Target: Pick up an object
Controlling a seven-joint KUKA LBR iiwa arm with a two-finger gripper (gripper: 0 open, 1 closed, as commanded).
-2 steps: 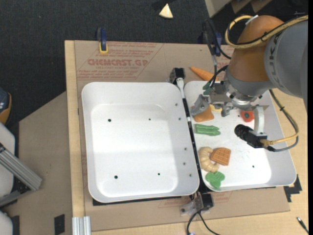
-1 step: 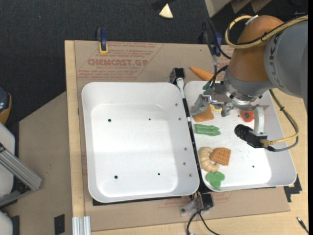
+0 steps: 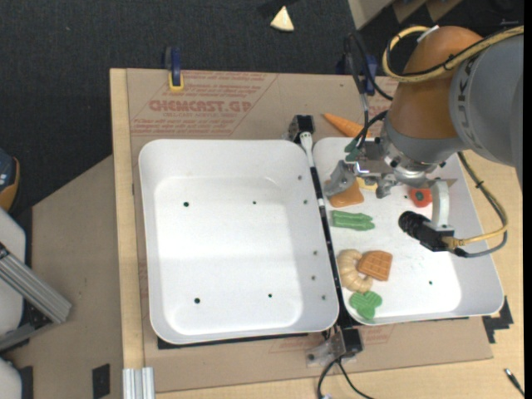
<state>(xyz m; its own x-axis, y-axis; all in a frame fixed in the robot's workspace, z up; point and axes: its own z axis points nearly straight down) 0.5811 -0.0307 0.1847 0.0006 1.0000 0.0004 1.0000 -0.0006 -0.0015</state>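
The gripper [image 3: 363,181] hung low over the orange piece [image 3: 347,195]; finger state unclear. Next came a centred descent.

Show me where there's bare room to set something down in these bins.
The left bin is bare from wall to wall. In the right bin, the floor right of the waffle piece is free. Its left strip is crowded: green pod, waffle piece, green leaf, with the gripper above.
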